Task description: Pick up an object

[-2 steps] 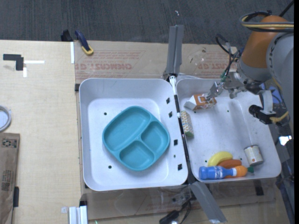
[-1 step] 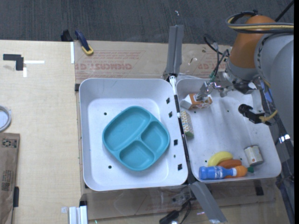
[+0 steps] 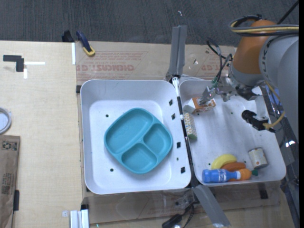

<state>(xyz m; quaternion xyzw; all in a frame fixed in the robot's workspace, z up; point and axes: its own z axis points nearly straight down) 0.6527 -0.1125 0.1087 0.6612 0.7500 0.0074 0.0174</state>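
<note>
My gripper (image 3: 209, 95) hangs over the far left corner of the right bin (image 3: 228, 137), below the orange wrist band. Directly under its tip lies a small orange and white packet (image 3: 205, 105); whether the two touch is unclear. Along the bin's left wall lies a pale ridged bar (image 3: 190, 126). At the near edge sit a yellow banana (image 3: 222, 160), an orange piece (image 3: 234, 166) and a blue bottle (image 3: 219, 175) lying on its side. A small grey can (image 3: 257, 157) rests near the right wall.
The left bin (image 3: 95, 108) holds a blue divided plate (image 3: 138, 140). A grey post (image 3: 178, 51) rises behind the bins' shared wall. Black cable parts (image 3: 254, 119) of the arm hang over the right bin's right side.
</note>
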